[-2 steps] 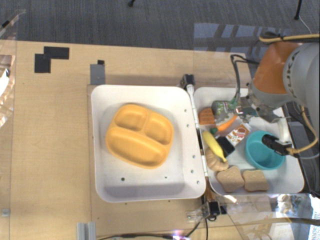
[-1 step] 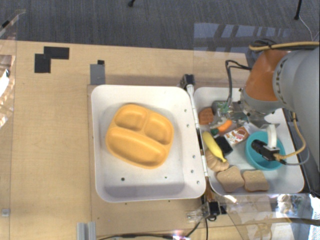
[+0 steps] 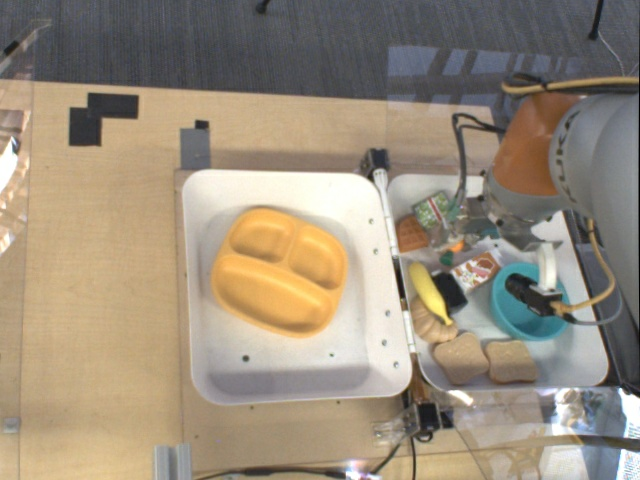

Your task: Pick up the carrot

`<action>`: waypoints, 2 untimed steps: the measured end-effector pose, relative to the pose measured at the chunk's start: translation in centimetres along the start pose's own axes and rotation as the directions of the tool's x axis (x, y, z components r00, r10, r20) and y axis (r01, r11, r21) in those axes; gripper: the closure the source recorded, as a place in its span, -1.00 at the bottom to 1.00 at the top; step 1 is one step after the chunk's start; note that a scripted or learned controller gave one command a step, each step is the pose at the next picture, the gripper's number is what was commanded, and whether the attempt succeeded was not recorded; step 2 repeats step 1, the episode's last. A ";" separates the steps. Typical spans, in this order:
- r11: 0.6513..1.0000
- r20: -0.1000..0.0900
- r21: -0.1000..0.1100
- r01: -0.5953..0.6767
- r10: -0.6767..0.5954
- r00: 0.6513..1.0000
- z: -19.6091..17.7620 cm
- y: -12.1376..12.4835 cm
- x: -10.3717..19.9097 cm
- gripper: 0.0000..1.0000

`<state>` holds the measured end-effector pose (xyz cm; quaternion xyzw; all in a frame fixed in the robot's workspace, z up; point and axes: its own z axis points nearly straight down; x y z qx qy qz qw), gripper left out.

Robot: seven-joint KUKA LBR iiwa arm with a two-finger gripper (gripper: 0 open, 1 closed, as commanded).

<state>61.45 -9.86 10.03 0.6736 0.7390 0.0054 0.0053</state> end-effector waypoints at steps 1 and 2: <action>0.917 0.001 0.002 -0.399 0.399 0.917 -10.5 6.3 4.2 1.00; 0.917 0.001 0.002 -0.399 0.399 0.917 -10.5 6.3 4.2 1.00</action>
